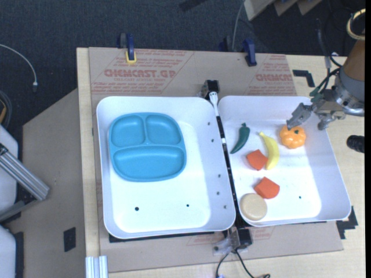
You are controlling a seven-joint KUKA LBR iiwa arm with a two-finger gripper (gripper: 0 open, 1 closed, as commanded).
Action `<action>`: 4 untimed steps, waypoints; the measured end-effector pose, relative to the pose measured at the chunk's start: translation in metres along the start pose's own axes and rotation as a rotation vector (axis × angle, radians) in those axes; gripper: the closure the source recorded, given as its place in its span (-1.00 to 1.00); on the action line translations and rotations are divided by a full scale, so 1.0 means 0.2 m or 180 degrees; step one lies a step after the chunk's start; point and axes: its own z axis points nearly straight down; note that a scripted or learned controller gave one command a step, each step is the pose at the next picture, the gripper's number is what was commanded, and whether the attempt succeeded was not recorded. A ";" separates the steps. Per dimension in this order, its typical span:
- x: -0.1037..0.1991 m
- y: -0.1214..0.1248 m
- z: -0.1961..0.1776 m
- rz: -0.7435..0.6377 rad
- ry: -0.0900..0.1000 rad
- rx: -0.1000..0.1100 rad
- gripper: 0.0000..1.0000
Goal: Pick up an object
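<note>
Dark carpet surrounds my desk, a brown board clamped at its far edge so nothing shifts. Two bins sit side by side on it: the left bin carries a blue divided plate, parked out of the way at roughly 10 o'clock in its bin. The right bin holds all the pickable pieces, clustered for easy reach: a yellow banana at centre, a green pepper at 9 o'clock of it, two red blocks, a beige disc at 6 o'clock. My gripper hovers at 1 o'clock, fingers spread, straddling nothing, just beside the orange fruit, my likely target.
</note>
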 end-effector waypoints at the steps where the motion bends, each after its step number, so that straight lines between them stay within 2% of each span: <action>1: 0.00 0.02 -0.05 -0.0013 -0.0011 -0.0048 -1.00; 3: 0.01 0.05 0.38 -0.0016 -0.0008 -0.0038 -1.00; 4: -0.02 0.08 0.50 -0.0007 -0.0060 -0.0100 -1.00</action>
